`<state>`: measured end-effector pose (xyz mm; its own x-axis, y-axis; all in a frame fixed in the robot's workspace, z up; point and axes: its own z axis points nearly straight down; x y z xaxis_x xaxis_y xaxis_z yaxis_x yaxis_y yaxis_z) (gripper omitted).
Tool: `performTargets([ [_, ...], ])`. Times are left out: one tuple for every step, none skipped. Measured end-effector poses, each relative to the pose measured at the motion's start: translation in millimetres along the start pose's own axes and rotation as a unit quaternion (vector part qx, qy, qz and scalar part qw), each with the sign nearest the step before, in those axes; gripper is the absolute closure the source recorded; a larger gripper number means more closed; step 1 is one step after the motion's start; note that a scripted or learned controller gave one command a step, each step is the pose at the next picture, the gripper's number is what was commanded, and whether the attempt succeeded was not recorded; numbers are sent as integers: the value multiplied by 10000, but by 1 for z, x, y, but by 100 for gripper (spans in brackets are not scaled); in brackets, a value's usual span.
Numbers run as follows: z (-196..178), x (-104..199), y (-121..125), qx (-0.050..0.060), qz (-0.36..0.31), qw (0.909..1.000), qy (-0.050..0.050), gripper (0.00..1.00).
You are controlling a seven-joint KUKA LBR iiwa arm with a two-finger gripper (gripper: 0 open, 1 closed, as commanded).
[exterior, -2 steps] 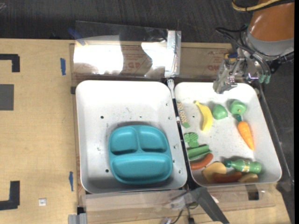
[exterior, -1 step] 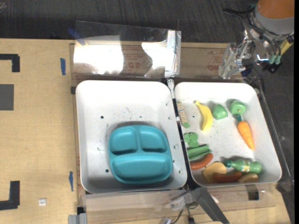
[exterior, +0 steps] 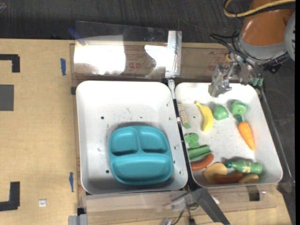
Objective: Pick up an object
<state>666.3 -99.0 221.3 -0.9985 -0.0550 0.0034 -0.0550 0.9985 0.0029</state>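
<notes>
- Nearest me, a green bottle (exterior: pixel 243 166) lies along the right bin's (exterior: pixel 271 139) front wall among crowded toy food.
- I see a carrot (exterior: pixel 246 134) near the right wall; bare floor beside the banana (exterior: pixel 205 116).
- Over the back edge hangs the gripper (exterior: pixel 219 89); I cannot tell its opening or hold.
- Left bin (exterior: pixel 93 97) carries a teal tray (exterior: pixel 139 154).

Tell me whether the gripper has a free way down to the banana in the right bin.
Probably yes. The gripper hangs above the far edge of the right bin, and the banana lies just in front of it with bare floor around it; the green pieces beside it lie apart.
</notes>
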Motion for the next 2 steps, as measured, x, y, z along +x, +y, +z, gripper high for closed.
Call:
performTargets([
  [-53, -5, 36, 12, 195, 9998, -92, 100],
  [11, 10, 59, 3, 181, 9998, -14, 100],
])
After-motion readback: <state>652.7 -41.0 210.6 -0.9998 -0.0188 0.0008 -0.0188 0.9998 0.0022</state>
